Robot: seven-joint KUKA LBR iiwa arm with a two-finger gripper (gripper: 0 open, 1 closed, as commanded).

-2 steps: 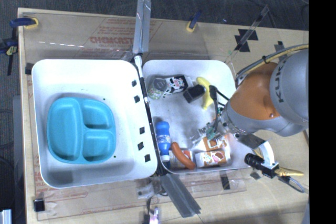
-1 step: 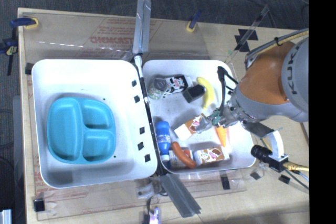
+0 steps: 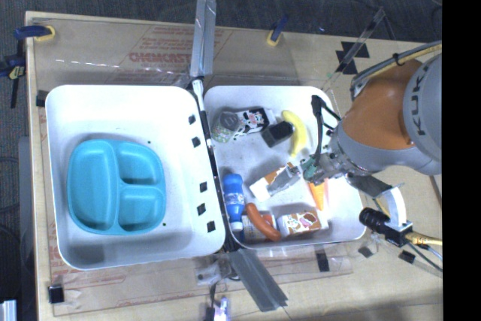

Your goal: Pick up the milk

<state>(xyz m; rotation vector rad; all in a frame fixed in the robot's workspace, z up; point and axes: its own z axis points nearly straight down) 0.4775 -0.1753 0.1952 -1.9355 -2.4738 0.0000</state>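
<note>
Camera view, milk (image 3: 249, 121), b&w cow-print carton, lying flat

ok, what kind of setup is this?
Likely a lab bin-picking test bench: two white bins side by side, toy groceries like a banana in the right one, clamps at the bench edge.

A single fixed camera looks down at a slant from above the bench (image 3: 113, 41), far enough to frame both white bins (image 3: 60, 162) left of the gripper (image 3: 314, 168).
</note>
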